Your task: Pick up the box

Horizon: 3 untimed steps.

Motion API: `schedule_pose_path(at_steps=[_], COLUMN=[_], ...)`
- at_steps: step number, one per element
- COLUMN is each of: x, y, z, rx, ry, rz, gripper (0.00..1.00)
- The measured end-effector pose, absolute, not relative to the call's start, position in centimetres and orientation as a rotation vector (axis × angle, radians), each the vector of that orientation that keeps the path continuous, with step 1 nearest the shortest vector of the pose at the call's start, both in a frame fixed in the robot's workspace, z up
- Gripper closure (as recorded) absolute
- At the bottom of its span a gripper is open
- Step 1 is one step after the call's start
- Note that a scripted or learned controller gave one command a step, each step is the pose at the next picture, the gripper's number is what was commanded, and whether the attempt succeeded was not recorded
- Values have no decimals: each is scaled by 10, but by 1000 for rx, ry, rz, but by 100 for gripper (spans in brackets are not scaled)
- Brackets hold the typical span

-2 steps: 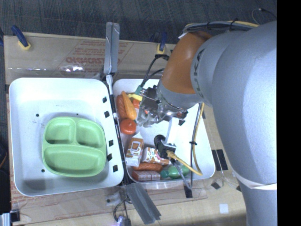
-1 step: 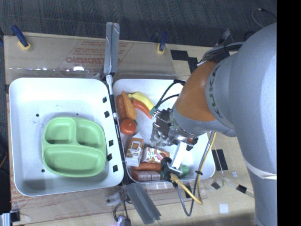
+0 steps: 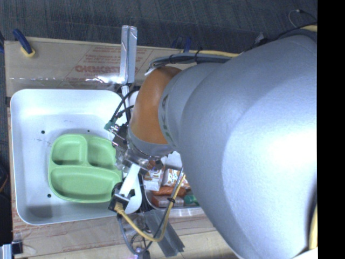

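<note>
My arm (image 3: pixel 242 144) hangs low across the right bin (image 3: pixel 186 212), and its grey bulk covers most of what lies in there. My gripper (image 3: pixel 144 165) sits just under the orange band, right at the divide between the two bins, pointing down into the clutter. Is it spread or pressed together? I cannot tell, because the wrist hides it from above.

The box (image 3: pixel 171 176), or what I take for it, is a printed carton peeking out beside my gripper at the right bin's left end. An orange-brown packet (image 3: pixel 161 199) and something dark green (image 3: pixel 190 200) lie close by. The carton looks to be lying in the bin, not lifted. I see nothing between my jaws, so I claim no grasp.

Over in the left bin (image 3: pixel 32 107) lies a green divided plate (image 3: pixel 81 169), which is no business of mine.

My call: the approach is done, I'm over the target. The grip itself and the lift are both left to do.
</note>
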<state>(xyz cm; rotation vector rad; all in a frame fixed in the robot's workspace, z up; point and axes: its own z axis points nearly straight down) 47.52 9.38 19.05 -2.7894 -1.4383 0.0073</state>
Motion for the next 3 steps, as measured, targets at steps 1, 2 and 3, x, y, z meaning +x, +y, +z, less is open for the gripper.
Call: schedule_pose_path(at_steps=[1, 2, 3], x=[513, 474, 507], y=[142, 128, 86], z=[197, 100, 191], rx=[-2845, -2833, -2829], ry=[-1326, -1350, -1358], rz=[9, 12, 5], gripper=[100, 100, 100])
